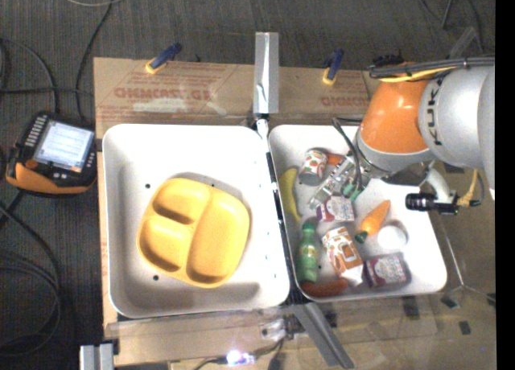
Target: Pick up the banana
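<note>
Orange-banded grey arm (402, 119) highest over right bin (438, 276); metal gripper (336, 183) beside curved yellow banana (289, 190), finger state unclear.

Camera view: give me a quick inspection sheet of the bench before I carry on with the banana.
Surface: two white bins side by side, left bin and right bin, on a brown board.
Job's thing: banana lies along the right bin's left wall, not gripped.
Clutter: yellow divided plate in the left bin; green bottle, carrot, can and small packets in the right bin.
Gripper: gripper sits low over the packets, right of the banana.
Cables: loose cables on the floor.
Surroundings: handheld control pad left of the bench; two clamps on the board's far edge.
</note>
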`<state>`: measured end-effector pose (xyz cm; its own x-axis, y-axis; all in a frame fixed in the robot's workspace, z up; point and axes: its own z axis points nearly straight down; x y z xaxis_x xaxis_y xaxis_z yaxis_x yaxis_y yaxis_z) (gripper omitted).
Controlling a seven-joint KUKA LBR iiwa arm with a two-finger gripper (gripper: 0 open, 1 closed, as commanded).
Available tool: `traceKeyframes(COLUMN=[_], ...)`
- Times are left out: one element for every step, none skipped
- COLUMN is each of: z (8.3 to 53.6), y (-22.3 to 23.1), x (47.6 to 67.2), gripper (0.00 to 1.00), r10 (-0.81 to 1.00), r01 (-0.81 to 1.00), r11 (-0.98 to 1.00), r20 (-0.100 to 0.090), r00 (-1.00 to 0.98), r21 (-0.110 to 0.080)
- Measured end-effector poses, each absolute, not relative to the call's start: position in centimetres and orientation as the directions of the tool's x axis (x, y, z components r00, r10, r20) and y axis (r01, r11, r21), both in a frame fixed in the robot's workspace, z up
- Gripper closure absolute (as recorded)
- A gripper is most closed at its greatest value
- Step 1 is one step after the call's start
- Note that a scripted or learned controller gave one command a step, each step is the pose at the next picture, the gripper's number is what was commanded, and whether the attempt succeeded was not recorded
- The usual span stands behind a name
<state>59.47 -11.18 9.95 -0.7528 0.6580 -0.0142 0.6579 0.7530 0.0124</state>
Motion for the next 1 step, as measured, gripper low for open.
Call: traceKeyframes(z=[9.95], y=[-11.19], x=[59.46], gripper=[0.00], r10=[0.658], r01=[0.658], r11=[0.753], r20=[-0.014], r00=[-0.753], r21=[0.012])
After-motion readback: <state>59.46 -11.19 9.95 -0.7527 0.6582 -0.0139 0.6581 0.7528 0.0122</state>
